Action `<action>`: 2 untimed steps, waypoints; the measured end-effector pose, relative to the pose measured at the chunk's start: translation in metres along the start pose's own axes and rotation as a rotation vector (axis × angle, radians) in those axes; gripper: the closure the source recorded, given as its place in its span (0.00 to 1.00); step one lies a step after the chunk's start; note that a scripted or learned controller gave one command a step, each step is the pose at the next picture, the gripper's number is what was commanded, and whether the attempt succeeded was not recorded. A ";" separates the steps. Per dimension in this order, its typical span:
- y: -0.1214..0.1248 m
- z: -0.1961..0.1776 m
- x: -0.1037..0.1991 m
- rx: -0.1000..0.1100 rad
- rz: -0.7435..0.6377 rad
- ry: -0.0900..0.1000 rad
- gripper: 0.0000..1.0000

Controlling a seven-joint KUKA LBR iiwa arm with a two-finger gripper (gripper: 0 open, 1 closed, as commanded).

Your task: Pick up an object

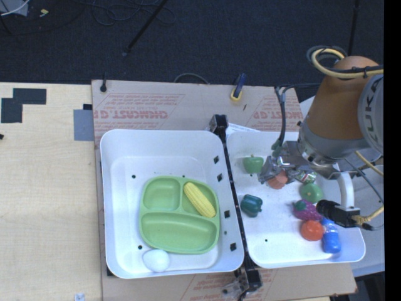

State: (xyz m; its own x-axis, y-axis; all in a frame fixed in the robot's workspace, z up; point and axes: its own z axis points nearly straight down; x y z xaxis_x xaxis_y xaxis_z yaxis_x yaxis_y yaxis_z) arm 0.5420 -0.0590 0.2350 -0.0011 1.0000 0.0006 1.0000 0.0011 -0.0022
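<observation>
pincer point(274, 171) low over a reddish object point(277, 180), finger state unclear (arm hiding much behind)

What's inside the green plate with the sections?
A yellow corn cob lies in the upper right section of the green plate. The other two sections show bare green. Whatever is under the corn stays covered.

Red print ran across the cardboard point(163, 105) under the bins, upside down and mirrored from this angle; one line sat left of centre near the back edge, another to the right of the blue clip, and a faint one at the front edge, none clear enough to read surely. On the arm point(369, 121), grey letters at the right read "UK".
</observation>
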 end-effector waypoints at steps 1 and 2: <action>-0.012 0.002 0.000 0.003 0.004 0.000 1.00; 0.001 0.015 0.001 0.002 0.000 -0.001 1.00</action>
State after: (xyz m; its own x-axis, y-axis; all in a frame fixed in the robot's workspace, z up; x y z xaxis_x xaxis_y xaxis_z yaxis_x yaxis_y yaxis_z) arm 0.5425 -0.0579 0.2198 -0.0009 1.0000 -0.0003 1.0000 0.0009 -0.0044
